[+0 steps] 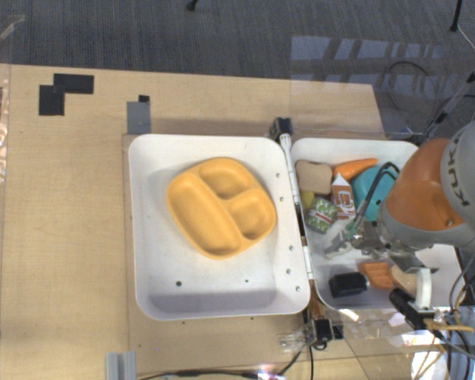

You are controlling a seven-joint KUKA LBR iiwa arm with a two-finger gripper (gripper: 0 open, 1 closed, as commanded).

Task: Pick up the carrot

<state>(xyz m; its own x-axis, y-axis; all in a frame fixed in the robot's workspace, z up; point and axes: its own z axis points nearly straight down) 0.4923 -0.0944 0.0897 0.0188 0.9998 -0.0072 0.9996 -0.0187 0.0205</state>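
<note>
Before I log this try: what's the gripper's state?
Gripper: low in the right bin; open or shut cannot be told. Carrot lies apart, untouched.

The wooden bench top (63, 236) is pale tan, with 2 flat black patches (63, 93) at its far left corner. On it, the 2 shallow plastic bins (142, 236) are plain white. The left one bears a mustard-yellow moulded plastic tray (220, 206), one even colour throughout. In the right bin, the tapered plastic carrot (356, 167) is bright orange, beside a tan-brown bread-slice toy (314, 176) and a teal rounded object (370, 188). A small carton (343, 195) is white with a red top, and a little packet (321, 213) is patterned green (print unreadable). A black block (348, 284) lies near an orange-brown piece (378, 275). The arm's wrist band (419, 192) is orange, its casing grey.
</note>
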